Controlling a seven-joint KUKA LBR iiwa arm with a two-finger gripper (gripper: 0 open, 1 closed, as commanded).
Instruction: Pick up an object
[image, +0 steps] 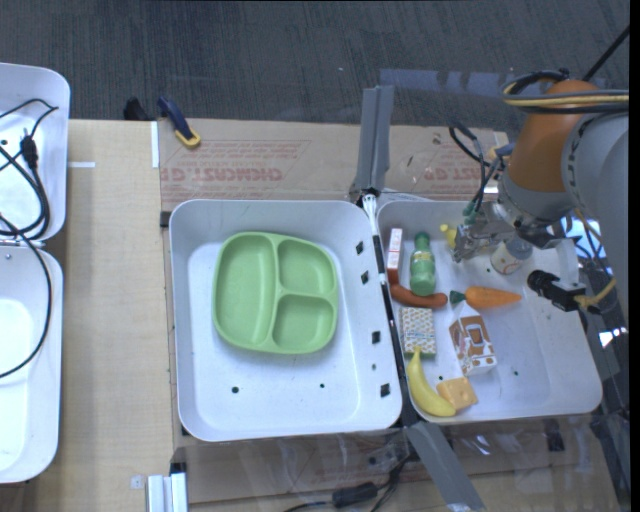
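Overhead, hand (470, 240) hovers near right bin's (560, 395) far rim.

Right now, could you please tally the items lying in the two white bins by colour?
Green: 2, divided plate and bottle
Orange: 1, carrot
Yellow: 1, banana
Red-brown: 1, sausage
Other or mixed colours: 5, small packets, a carton and toys
Total: 10

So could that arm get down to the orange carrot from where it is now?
Probably yes. The carrot lies in the open on the right bin's floor, nothing on top of it, and the gripper hangs just above and beside it.
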